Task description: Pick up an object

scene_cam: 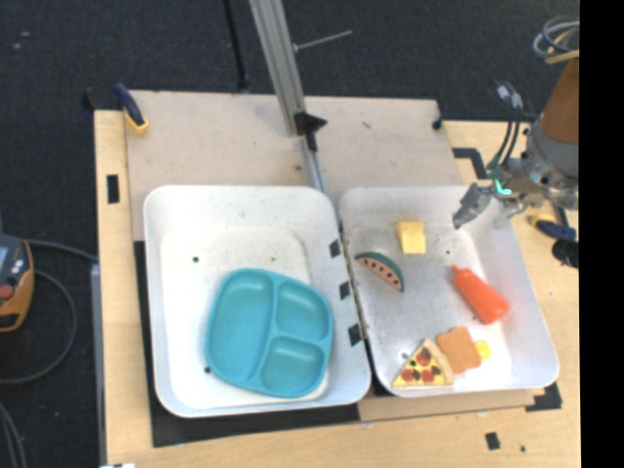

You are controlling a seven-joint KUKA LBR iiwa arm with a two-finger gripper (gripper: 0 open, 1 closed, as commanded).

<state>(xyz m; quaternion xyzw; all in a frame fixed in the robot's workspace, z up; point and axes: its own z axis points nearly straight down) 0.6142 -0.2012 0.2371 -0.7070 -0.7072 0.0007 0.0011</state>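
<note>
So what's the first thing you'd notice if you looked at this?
Probably the big turquoise divided plate in the left bin. Next, the toy food scattered in the right bin: an orange bottle, a watermelon slice, a yellow block and a pizza slice, with the gripper over its upper right edge.

Two shallow white plastic bins are sitting side by side: the left bin [175, 213] is holding one turquoise three-compartment plate [270, 331]; the right bin [526, 291] is holding five toy foods: one yellow cheese block [411, 236], one watermelon slice [380, 270], one orange bottle-shaped piece [479, 293], one pizza slice [424, 367], one tan bread-like piece [460, 348].
</note>
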